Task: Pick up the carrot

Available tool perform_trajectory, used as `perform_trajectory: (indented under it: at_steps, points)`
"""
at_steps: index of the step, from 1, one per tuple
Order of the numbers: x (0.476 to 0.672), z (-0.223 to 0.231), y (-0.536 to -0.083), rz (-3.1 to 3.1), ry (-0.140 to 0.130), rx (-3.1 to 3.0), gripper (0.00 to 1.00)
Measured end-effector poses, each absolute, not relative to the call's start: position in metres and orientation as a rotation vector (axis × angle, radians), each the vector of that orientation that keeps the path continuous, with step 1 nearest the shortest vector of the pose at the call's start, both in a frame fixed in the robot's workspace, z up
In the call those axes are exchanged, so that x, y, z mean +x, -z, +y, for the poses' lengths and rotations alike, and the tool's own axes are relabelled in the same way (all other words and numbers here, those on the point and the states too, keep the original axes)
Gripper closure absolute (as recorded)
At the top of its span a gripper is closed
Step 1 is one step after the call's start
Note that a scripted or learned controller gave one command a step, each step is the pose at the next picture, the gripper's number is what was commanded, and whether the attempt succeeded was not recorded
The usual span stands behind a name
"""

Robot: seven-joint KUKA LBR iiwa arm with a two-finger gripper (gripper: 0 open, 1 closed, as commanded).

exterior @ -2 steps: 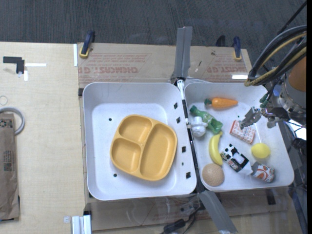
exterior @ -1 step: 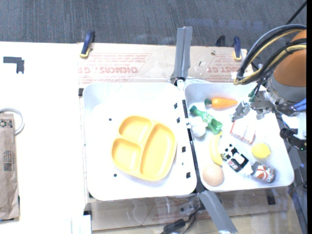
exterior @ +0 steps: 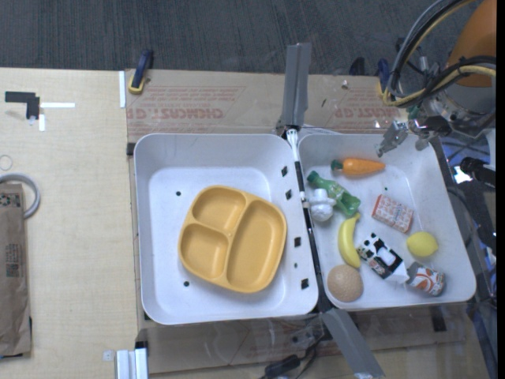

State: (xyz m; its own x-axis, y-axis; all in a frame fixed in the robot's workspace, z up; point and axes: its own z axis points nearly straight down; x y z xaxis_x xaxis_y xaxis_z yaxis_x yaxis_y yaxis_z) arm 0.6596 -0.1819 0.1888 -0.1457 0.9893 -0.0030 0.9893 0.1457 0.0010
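Observation:
The carrot point(exterior: 359, 166), orange with a small green top at its left end, lies flat at the back of the right bin point(exterior: 461, 247). My gripper point(exterior: 392, 139) hangs over the bin's back right corner, just up and to the right of the carrot's tip and apart from it. Nothing is held in it. The grey arm with its orange band point(exterior: 477, 30) and looping cables comes in from the upper right.
Sharing the right bin are a green toy point(exterior: 338, 193), a white piece point(exterior: 321, 208), a banana point(exterior: 348, 242), a pink box point(exterior: 392, 212), a lemon point(exterior: 423, 245), a black-and-white toy point(exterior: 380, 257), a can point(exterior: 427, 279) and a tan ball point(exterior: 345, 283). A yellow divided plate point(exterior: 233, 238) sits in the left bin point(exterior: 144, 212).

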Motion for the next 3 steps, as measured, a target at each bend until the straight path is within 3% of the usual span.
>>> perform_trajectory:
  at_steps: [1,3]
  points:
    - [0.6595,-0.2047,-0.1391,2.829,0.001,1.358,0.0]
    - [0.6596,-0.2048,-0.1392,2.829,0.001,1.359,0.0]
